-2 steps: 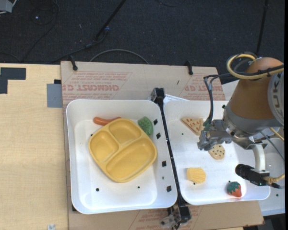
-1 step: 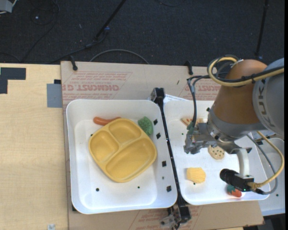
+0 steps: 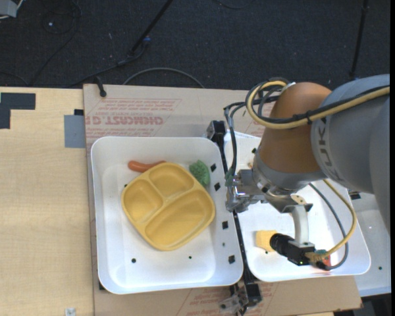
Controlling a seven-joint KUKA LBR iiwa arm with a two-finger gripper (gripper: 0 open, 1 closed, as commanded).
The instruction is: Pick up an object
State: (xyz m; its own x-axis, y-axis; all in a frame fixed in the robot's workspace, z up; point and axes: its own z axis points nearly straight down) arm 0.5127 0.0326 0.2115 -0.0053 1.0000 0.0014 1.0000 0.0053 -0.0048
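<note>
The arm point(image 3: 316, 143) reaches over the right bin point(image 3: 359, 259), and its gripper point(image 3: 236, 195) sits low by that bin's left wall, just beside the line where the two bins meet. The bulky wrist hangs over it from this angle, so I cannot tell whether the gripper is released or clenched, and nothing shows in its grasp. The likeliest target seems to be the small yellow block point(image 3: 264, 239), which lies in the right bin toward its front left, near the gripper and apart from anything else loose. In the left bin point(image 3: 118, 278) a yellow divided plate point(image 3: 169, 205) takes up the middle. An orange piece point(image 3: 145, 166) is tucked against its far rim, and a green piece point(image 3: 200, 171) lies at its far right corner, close to the bin wall. To do this step well, the gripper should move clear of the wall first, since a descent this near the rim could catch the edge. It should then centre over the block and come straight down to close across its narrow sides. The block looks rigid and light, so a modest squeeze should do. The plate is a poor choice because it is wide and flat, and the green piece sits awkwardly near the wall.
</note>
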